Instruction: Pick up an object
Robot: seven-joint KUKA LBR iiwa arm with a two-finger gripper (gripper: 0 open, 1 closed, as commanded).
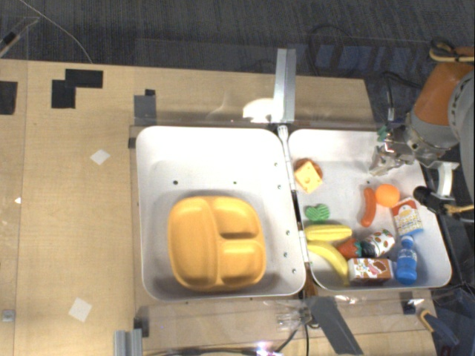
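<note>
The right bin [338,158] holds several toy foods: a yellow cheese wedge [308,176], a green piece [318,213], two bananas [329,233], an orange ball [387,194] beside a red-orange sausage [367,206], a blue bottle [406,264], a small juice carton [407,217] and a red box [369,271]. My gripper [385,156] hangs over the bin's back right corner, above and apart from the orange ball. Nothing shows between its fingers.
The left bin [159,150] carries a yellow divided tray [216,240] toward its front. A metal post [285,87] stands behind the divider between the bins. Wooden bench surface stretches to the left. Cables lie at the right edge.
</note>
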